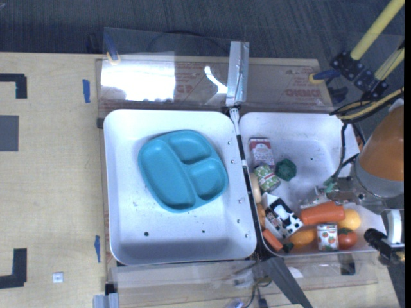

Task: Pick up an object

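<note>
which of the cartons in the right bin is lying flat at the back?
The red and white carton, flat, nearest the right bin's far wall; the small tomato-print carton stands at the front edge.

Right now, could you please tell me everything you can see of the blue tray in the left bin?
The blue tray is a rounded, smooth piece that looks like plastic, in a light turquoise. It is moulded into three compartments: one long section along its left side and two smaller ones on the right. It lies flat and face up, turned at a slant, on the floor of the left white bin, roughly centred. Nothing rests in it or touches it apart from the bin.
</note>
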Controlling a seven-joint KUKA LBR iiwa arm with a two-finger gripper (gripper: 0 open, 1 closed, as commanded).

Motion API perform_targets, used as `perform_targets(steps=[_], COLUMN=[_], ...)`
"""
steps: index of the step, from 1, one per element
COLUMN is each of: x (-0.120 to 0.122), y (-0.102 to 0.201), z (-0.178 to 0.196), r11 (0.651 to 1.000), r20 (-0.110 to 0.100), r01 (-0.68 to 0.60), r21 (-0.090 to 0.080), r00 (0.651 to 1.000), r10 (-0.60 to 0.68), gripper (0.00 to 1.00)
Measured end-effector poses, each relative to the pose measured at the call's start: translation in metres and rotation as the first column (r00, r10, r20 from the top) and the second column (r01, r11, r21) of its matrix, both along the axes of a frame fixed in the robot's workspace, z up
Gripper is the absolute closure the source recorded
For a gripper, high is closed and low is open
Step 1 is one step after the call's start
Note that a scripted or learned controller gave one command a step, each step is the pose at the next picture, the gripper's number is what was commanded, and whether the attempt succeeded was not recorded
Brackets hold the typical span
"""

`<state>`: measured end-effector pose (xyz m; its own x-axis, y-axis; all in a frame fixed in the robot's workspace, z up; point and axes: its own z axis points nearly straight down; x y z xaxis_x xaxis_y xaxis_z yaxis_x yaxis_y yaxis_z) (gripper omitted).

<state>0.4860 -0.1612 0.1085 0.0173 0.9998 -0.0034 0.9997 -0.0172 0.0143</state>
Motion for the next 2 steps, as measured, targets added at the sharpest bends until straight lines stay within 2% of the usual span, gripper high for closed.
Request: perform_targets(steps=[1,2], x=[0.005,0.028], y=[0.000,-0.043], z=[0.013,0.187], r11=[1.000,0.991], r20=[0.016,-0.005], r01=[0.001,-0.133], r21=[-0.004,-0.002], r00=[1.000,0.991], r10=[-0.001,0.133], gripper=[1.00,1.00])
